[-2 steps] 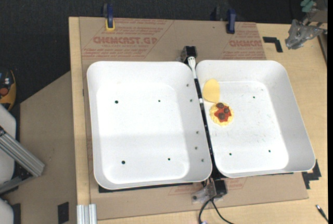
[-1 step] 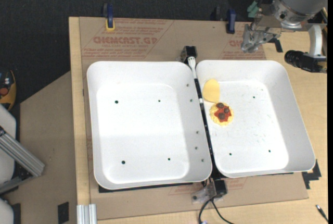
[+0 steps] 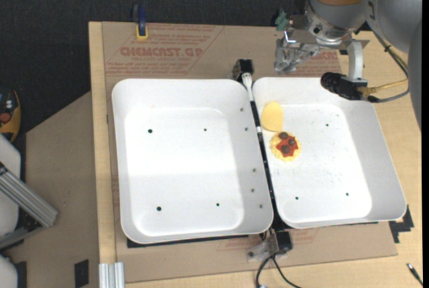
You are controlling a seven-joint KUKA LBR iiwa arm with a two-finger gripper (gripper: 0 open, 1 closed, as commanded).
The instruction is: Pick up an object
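Two small objects lie in the right bin (image 3: 348,166), near its left wall. A pale yellow, rounded piece (image 3: 272,116) lies flat toward the bin's ten o'clock corner. Just beside it, at its five o'clock, lies a round yellow disc with red and dark toppings (image 3: 285,146), like a tiny toy pizza, flat and face up, apart from the wall.

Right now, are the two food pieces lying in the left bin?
No, the yellow piece and the red-topped piece both lie in the right bin, near its left wall.
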